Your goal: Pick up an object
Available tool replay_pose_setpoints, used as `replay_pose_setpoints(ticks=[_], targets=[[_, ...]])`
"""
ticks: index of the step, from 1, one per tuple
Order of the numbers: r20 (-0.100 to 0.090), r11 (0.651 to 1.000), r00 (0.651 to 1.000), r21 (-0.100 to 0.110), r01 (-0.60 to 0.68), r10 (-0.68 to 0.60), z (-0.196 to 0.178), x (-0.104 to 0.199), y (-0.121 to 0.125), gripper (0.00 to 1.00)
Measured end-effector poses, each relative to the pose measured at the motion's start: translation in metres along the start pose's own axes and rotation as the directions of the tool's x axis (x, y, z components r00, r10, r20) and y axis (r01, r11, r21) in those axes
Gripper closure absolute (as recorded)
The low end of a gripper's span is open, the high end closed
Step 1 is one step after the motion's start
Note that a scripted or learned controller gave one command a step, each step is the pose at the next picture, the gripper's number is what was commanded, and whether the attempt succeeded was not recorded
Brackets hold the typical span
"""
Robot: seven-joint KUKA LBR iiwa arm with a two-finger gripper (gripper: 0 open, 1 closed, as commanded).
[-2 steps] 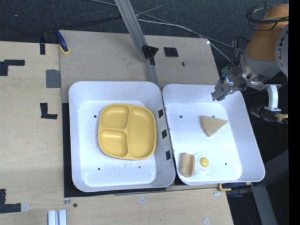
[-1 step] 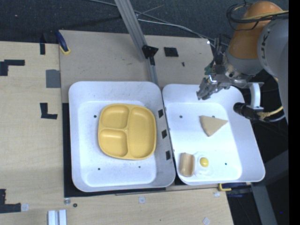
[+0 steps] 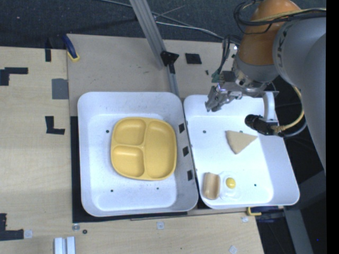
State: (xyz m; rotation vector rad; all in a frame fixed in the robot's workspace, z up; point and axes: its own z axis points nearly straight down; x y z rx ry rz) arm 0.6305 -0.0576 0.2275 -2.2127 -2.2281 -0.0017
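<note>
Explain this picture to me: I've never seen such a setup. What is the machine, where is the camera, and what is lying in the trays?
One camera looks down at a slant on a bench. The grey and orange machine is a robot arm reaching in from the right; its gripper hangs over the right bin's far edge, with nothing between its fingers. That bin holds a tan wedge, a small tan block and a fried egg toy. The left bin holds a yellow divided plate.

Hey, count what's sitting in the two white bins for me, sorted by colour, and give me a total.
Yellow: 1, the divided plate in the left bin.
Tan: 2, the wedge and the bread roll in the right bin.
White and yellow: 1, the fried egg.
Total: 4.
</note>
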Motion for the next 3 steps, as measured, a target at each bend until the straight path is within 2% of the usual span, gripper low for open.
replay_pose_setpoints(ticks=[1,3], targets=[[0.001,1.0,1.0,0.002,-0.001,0.001,0.011,0.058,-0.008,1.0],[0.001,1.0,1.0,0.001,-0.001,0.001,0.006,0.161,-0.008,1.0]])
